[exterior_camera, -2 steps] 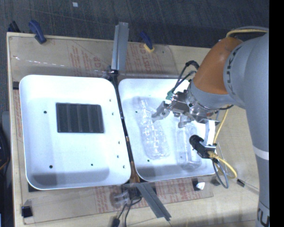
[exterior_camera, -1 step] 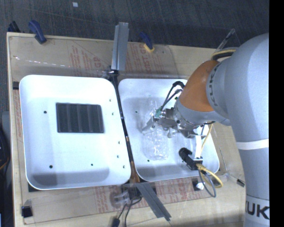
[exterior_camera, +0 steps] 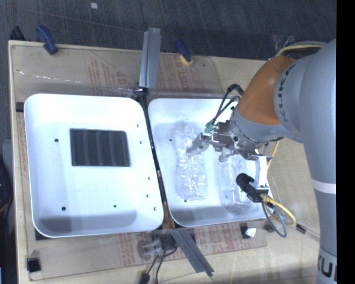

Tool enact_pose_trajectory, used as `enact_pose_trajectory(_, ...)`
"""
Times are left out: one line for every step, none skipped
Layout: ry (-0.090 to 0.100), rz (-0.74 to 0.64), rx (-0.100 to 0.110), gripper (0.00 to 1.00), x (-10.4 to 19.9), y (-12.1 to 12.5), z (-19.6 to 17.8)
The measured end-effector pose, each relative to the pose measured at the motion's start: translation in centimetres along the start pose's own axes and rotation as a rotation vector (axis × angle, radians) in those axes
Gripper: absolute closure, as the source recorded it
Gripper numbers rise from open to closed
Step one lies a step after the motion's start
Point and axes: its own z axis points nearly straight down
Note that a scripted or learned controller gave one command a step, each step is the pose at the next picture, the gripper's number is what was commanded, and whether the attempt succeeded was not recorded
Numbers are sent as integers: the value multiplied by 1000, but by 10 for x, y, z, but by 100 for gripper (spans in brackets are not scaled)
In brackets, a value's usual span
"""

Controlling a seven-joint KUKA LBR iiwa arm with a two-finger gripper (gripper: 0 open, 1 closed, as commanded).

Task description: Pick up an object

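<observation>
Two clear bottles (exterior_camera: 191, 169), right bin (exterior_camera: 165, 158)

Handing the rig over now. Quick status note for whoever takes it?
Gripper: over the right bin, at the upper end of a clear plastic bottle; finger state can't be read from this view.
Objects: that clear plastic bottle lies lengthwise in the middle of the right bin; a second clear item lies nearer the bin's right wall, partly under the arm. The left bin has a dark ribbed rectangle on its floor.
Done: arm is positioned in the right bin.
Left: no object visibly lifted; the pick is still to be confirmed.
</observation>
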Motion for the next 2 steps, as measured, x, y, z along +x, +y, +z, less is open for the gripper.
enact_pose_trajectory(0, -181, 0, 0, 2, -31, 72)
enact_pose_trajectory(-1, -304, 0, 0, 37, 31, 72)
